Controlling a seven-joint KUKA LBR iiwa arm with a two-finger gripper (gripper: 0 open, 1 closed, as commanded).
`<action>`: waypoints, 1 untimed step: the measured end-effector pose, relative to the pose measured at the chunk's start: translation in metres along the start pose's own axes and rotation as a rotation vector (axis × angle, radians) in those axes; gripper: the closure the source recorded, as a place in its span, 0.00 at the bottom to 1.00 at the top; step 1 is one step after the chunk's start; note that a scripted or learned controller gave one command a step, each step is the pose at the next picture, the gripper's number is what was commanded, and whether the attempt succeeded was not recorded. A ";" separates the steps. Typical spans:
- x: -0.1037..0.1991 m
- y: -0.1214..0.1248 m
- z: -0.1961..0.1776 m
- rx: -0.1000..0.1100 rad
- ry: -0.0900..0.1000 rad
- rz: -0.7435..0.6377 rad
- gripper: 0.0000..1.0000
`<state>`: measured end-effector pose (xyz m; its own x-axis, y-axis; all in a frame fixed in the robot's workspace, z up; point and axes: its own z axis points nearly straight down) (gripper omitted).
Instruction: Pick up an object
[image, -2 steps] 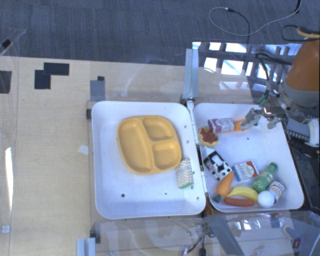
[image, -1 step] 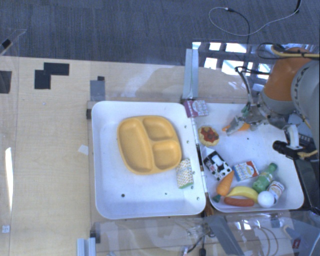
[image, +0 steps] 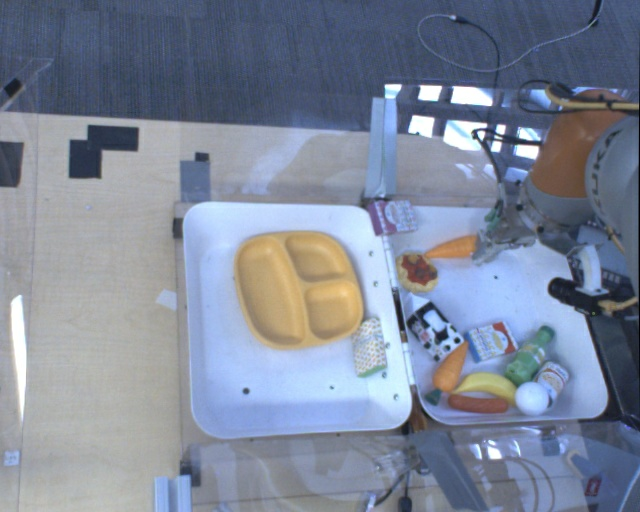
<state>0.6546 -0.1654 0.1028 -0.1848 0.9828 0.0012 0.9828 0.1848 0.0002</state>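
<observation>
My gripper (image: 497, 240) hangs low over the back of the right bin (image: 580, 300), at the right end of an orange carrot (image: 450, 247) that lies across the bin's back. Whether it touches the carrot is unclear. Just below the carrot sits a round pizza-like toy (image: 417, 270). Toward the front lie a black-and-white box (image: 432, 331), a second carrot (image: 450, 368), a small carton (image: 490, 341), a banana (image: 485, 384), a red sausage (image: 477, 404), a white ball (image: 532, 398), a green bottle (image: 530, 355) and a small can (image: 551, 378).
The left bin (image: 215, 380) holds a yellow divided plate (image: 298, 288) and a patterned pouch (image: 369, 347) by the divider. A small packet (image: 393, 216) rests on the back rim between the bins. The grey arm with its orange band (image: 570, 160) comes in from the right.
</observation>
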 end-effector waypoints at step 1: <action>0.000 0.000 0.000 -0.001 -0.001 0.000 0.00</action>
<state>0.6549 -0.1653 0.1031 -0.1851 0.9827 0.0007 0.9827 0.1851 0.0015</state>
